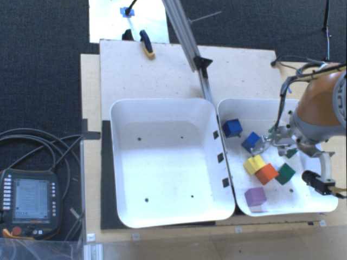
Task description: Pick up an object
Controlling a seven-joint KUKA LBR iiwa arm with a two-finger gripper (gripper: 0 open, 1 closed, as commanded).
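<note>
The right bin (230, 106) holds several blocks. A blue cube (232, 128) sits near its left wall, and a second blue block (251, 141) lies just right of it. Below them a yellow block (254, 164), an orange block (267, 173) and a green block (285, 173) crowd together. A purple cube (255, 196) rests near the front wall. My gripper (275, 140) hangs over the middle of this bin, just right of the second blue block and above the yellow one. Its metal parts partly hide a small green piece (293, 153).
The left bin (116, 145) stands beside the right one, with a slanted metal rod (181, 26) rising over their shared wall. A teach pendant (30, 202) with cables lies at the far left. The arm's orange band (320, 104) overhangs the right bin's right side.
</note>
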